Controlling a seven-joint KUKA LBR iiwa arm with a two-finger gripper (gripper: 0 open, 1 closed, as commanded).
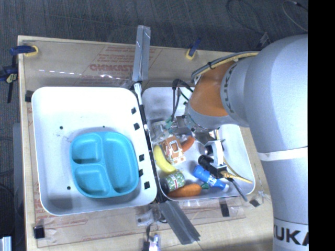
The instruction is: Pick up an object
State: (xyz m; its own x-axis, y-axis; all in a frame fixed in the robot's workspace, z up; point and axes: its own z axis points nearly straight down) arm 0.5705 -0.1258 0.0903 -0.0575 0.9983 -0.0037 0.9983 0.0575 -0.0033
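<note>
Arm reaches into right bin. Gripper low above snack packet, beside banana; grip state cannot tell. Step: approach for grasp. Next: close on packet, lift straight.

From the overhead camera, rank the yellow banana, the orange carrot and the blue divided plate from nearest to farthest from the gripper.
1. Yellow banana, right bin, just left of the gripper.
2. Orange carrot, along the right bin's front edge.
3. Blue divided plate, in the left bin.

A pale wooden bench stands on dark grey carpet.
</note>
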